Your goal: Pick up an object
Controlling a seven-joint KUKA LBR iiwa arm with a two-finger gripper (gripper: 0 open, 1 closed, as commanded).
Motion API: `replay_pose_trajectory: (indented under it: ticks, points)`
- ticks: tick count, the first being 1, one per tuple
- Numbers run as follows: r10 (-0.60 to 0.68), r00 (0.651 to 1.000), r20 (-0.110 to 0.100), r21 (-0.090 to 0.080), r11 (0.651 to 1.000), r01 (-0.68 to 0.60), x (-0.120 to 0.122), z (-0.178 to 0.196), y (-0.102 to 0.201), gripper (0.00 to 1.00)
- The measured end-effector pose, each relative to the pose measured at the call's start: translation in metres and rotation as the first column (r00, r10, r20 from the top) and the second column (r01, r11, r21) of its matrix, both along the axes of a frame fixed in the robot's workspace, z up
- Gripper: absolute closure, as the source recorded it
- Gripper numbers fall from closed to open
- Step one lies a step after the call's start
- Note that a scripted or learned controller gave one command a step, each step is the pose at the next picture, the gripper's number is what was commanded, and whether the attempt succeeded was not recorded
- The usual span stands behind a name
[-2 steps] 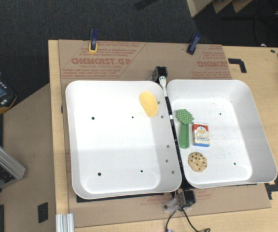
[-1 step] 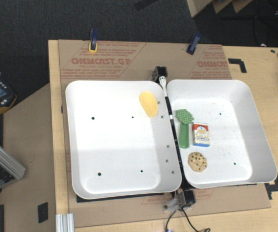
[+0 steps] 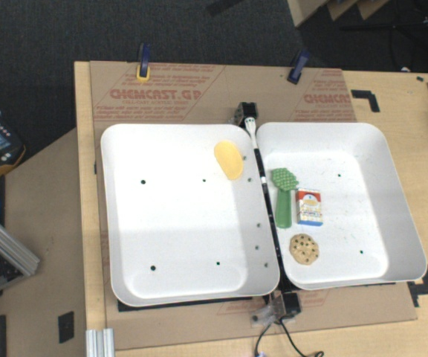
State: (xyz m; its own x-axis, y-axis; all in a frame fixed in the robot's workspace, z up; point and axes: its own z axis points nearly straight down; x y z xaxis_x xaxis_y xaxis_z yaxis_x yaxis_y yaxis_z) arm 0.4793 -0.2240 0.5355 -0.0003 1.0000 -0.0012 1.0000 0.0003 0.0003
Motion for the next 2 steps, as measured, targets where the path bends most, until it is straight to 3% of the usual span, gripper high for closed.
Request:
replay_pose_trajectory:
  ticks: [2]
  points:
    - [0.0, 1.0, 0.0, 0.0, 1.0, 0.0, 0.0, 0.0, 0.0, 0.0]
